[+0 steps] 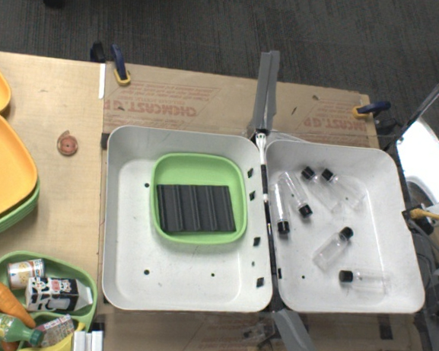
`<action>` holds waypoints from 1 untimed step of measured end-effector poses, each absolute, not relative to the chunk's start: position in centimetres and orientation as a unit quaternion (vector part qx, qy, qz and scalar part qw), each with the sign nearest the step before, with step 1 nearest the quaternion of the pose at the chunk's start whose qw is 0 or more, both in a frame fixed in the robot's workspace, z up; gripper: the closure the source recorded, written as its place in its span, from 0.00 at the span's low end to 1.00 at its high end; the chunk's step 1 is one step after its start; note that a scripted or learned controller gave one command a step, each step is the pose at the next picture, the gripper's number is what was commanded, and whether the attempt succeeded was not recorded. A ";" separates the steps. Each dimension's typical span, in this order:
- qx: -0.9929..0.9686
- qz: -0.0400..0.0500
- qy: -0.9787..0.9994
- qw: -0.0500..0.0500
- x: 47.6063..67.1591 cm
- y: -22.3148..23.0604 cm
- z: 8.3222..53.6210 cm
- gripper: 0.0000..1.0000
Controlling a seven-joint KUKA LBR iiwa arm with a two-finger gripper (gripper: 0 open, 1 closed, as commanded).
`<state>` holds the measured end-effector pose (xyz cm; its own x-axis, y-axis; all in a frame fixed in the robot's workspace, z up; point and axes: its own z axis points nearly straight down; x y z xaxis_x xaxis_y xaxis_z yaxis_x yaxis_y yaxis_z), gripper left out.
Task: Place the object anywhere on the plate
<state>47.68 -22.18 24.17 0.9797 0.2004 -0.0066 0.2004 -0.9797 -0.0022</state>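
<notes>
A dark ribbed block (195, 208) lies on the green plate (202, 167) in the left bin (120, 262). Clear black-capped vials (334, 247) lie scattered in the right bin (392, 293). Cardboard (172, 102) behind reads, reversed, "CHEMCMZT".

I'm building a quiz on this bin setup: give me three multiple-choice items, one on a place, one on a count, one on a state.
1. Where does the green plate sit?
A. In the left bin
B. In the right bin
C. On the wooden table beside the bins

2. How many clear tubes with black caps lie in the right bin?
A. Two
B. Six
C. Ten

3. What lies on the plate?
A. A heap of capped tubes
B. A dark ribbed block
C. An orange carrot toy

Key: 1 A, the plate rests inside the left bin's white walls. 2 B, six black caps can be counted scattered across the right bin's floor. 3 B, the dark ribbed block lies flat in the plate's middle, while the tubes all lie in the other bin.
</notes>
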 end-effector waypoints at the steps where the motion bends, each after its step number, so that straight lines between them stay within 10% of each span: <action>1: -0.995 0.003 -0.100 0.001 47.7 -22.1 23.9 0.00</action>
